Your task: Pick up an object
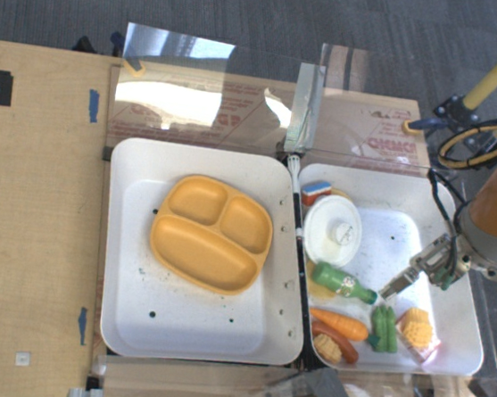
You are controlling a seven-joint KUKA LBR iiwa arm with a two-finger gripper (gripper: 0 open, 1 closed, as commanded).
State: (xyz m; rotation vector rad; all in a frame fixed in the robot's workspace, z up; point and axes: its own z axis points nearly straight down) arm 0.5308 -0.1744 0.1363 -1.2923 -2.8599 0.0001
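Two bins: pincer (pixel 397 286) in rt bin (pixel 407 223), grip state unclear, just beside green bottle (pixel 343 284), bare floor behind.

A robotics lab: taped cardboard bench (pixel 22 210), twin white bins (pixel 118 312).

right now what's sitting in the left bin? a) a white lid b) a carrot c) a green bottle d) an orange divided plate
d: the orange divided plate lies by itself in the left bin, while the green bottle, carrot and white lid are all in the right bin.
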